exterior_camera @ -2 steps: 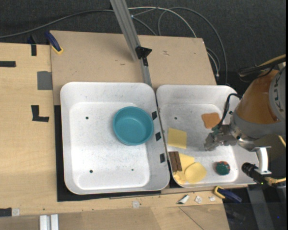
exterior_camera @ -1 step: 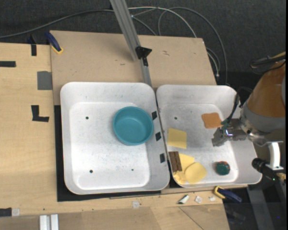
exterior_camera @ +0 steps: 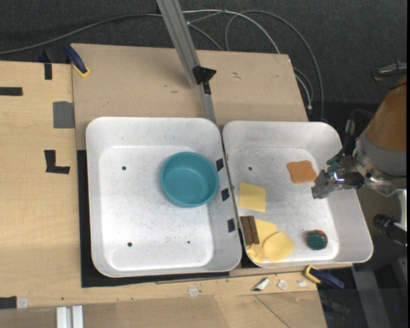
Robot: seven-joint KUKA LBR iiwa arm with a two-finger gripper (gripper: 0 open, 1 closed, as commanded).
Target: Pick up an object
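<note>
We see 2 shallow white plastic bins side by side on the pale wooden surface [exterior_camera: 123,87]. The left bin [exterior_camera: 116,251] holds 1 round teal bowl [exterior_camera: 189,178], sitting upright near its right wall. The right bin [exterior_camera: 273,135] holds several small things. A flat orange square sponge-like piece [exterior_camera: 302,171] lies toward the bin's right side. A pale yellow square block [exterior_camera: 253,197] lies near the middle. Below it, a dark brown rectangular bar [exterior_camera: 250,230] rests against a rounded yellow lump [exterior_camera: 276,245] at the bin's near edge. A small dark green ball with a red spot [exterior_camera: 317,239] sits in the near right corner, apart from the rest.

The grey arm with the orange band [exterior_camera: 386,132] enters from the right and leans over the right bin's right rim. Its tool [exterior_camera: 326,182] hangs just beside the orange piece, on that piece's right and slightly lower. We see nothing between its fingers, and we cannot tell whether they are spread or closed, since they appear as a dark, blurred shape.

A slanted grey metal bar [exterior_camera: 181,36] crosses the surface above the bins, and black cables [exterior_camera: 260,22] loop behind it.
</note>
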